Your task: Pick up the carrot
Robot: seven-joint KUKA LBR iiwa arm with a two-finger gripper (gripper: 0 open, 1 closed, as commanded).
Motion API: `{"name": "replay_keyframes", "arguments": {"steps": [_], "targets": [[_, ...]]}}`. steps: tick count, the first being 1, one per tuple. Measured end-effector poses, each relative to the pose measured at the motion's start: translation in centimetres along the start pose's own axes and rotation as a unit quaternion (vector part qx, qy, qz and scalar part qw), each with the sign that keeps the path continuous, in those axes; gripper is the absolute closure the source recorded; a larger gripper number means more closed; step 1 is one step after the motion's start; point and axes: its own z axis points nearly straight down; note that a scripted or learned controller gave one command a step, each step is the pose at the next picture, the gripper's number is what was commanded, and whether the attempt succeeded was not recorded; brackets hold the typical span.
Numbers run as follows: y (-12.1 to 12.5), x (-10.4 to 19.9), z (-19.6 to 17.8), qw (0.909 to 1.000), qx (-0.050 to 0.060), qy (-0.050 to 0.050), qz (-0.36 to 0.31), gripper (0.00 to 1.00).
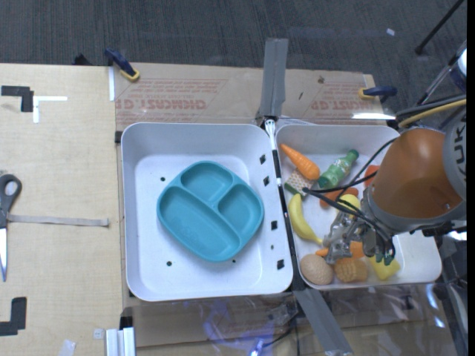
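Bins: left bin holds a blue divided plate; right bin holds the carrot, orange, tapered, lying slantwise beside a banana. End effector state: cannot tell.

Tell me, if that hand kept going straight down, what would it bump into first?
Probably the small orange item just beneath the hand, among the play food in the right bin; depth is unclear. The carrot lies farther back.

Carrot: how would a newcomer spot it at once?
Look in the right-hand white bin, at its upper left corner beside the divider. The carrot lies there slanted, above the banana and left of the green bottle: the one orange, tapered piece.
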Motion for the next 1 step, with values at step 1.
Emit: {"name": "replay_keyframes", "arguments": {"steps": [1], "targets": [[-0.01, 0.14, 0.24, 1.0, 0.0, 0.002, 0.0, 0.0]]}}
